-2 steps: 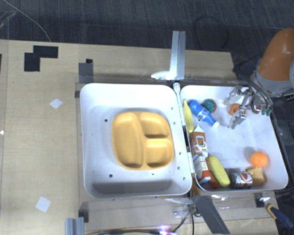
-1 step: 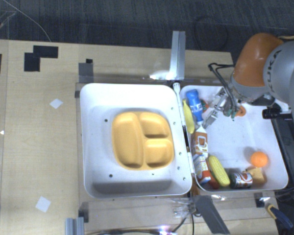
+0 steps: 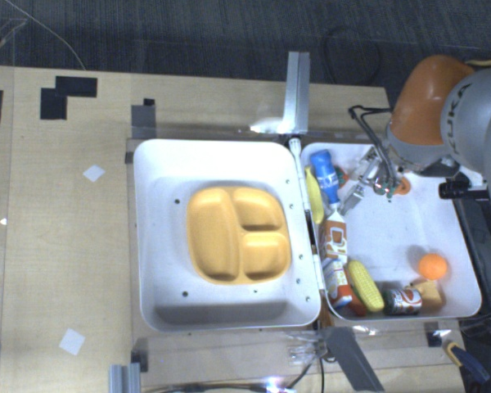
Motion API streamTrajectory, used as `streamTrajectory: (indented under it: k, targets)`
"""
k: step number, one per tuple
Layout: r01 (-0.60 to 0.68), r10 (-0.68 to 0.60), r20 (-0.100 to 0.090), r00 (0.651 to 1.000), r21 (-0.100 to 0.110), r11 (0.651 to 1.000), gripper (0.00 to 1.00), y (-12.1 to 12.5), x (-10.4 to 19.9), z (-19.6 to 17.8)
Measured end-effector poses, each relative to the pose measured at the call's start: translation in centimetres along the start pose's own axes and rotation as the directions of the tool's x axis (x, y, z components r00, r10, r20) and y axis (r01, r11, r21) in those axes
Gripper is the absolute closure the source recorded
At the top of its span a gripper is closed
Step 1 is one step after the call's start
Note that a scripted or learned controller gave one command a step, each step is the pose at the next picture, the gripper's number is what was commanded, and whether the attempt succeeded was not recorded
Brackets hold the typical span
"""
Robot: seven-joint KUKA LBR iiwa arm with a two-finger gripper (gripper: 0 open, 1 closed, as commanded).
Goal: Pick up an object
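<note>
Gripper [image 3: 362, 185]: you see it low in the right bin [image 3: 450, 228], beside the blue bottle [image 3: 325, 175].
Jaws: you cannot tell their state.
Left bin [image 3: 159, 244]: 1 yellow tray [image 3: 237, 233].

Blue bottle [image 3: 323, 175] at right bin's far left, corn [image 3: 364, 285] and can [image 3: 403, 300] near edge, orange ball [image 3: 432, 266] right

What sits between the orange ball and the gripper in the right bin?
Nothing: the camera view shows only bare white floor of the right bin between the gripper and the orange ball.
</note>
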State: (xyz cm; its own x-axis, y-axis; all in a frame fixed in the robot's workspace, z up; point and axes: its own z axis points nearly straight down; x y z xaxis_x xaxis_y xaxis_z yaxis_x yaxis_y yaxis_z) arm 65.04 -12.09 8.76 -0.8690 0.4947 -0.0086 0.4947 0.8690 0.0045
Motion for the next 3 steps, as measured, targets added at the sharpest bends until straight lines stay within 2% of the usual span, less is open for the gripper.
streamTrajectory:
  k: [2, 3]
  targets:
    - [0.000, 0.000, 0.000, 1.000, 0.000, 1.000, 0.00, 0.0, 0.0, 0.0]
    - [0.089, -0.088, 0.012, 0.996, -0.006, 0.996, 0.00, 4.9, 2.4, -10.6]
